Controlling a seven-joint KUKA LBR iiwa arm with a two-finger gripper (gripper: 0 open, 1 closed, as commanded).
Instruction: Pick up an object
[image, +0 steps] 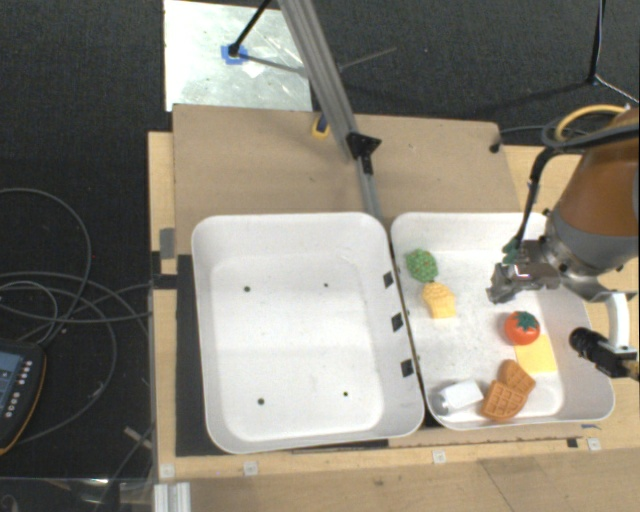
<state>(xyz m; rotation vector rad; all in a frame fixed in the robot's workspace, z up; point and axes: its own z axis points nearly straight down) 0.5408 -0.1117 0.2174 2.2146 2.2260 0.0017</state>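
Observation:
The right bin (470, 235) holds several small toy foods. A green broccoli-like piece (422, 265) lies near its upper left, with a yellow corn-like piece (439, 300) just below it. A red tomato (521, 327) rests on a yellow slab (538, 354) at the right. A brown waffle (507, 391) and a white block (459, 396) sit by the front wall. My gripper (505, 283) hangs over the bin's right half, above and left of the tomato. Nothing shows between its fingers.
The left bin (290, 330) stands beside the right one, joined by black clips (397, 321). A grey pole (335, 95) slants down from the top to the bins' back edge. Cables lie on the dark floor at left.

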